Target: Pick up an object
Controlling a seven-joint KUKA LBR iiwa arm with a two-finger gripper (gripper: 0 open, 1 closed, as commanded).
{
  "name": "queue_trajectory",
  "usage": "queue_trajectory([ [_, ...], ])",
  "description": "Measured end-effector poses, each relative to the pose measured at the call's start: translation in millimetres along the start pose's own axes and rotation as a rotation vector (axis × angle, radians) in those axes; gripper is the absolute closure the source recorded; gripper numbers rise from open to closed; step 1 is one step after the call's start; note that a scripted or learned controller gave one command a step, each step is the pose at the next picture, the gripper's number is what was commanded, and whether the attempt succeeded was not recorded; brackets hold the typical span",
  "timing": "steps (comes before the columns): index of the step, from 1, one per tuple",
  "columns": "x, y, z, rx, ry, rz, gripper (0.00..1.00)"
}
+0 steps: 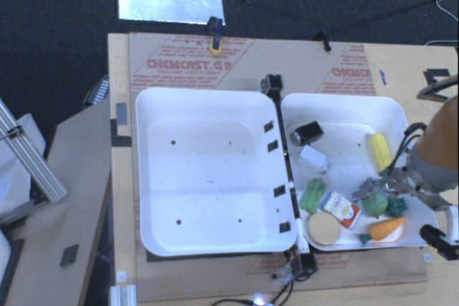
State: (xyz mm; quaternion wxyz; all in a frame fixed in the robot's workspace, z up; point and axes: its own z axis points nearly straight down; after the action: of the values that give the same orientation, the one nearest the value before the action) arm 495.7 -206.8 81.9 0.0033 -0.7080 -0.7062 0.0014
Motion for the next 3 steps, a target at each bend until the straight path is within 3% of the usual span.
queue_trajectory([
  [1, 0, 5, -13, -0.011, -0.004, -0.005, 1.00],
  [2, 50, 117, -4, -0.018, -0.002, -0.016, 1.00],
  [3, 120, 151, -318, -0.029, -0.005, -0.013, 1.00],
])
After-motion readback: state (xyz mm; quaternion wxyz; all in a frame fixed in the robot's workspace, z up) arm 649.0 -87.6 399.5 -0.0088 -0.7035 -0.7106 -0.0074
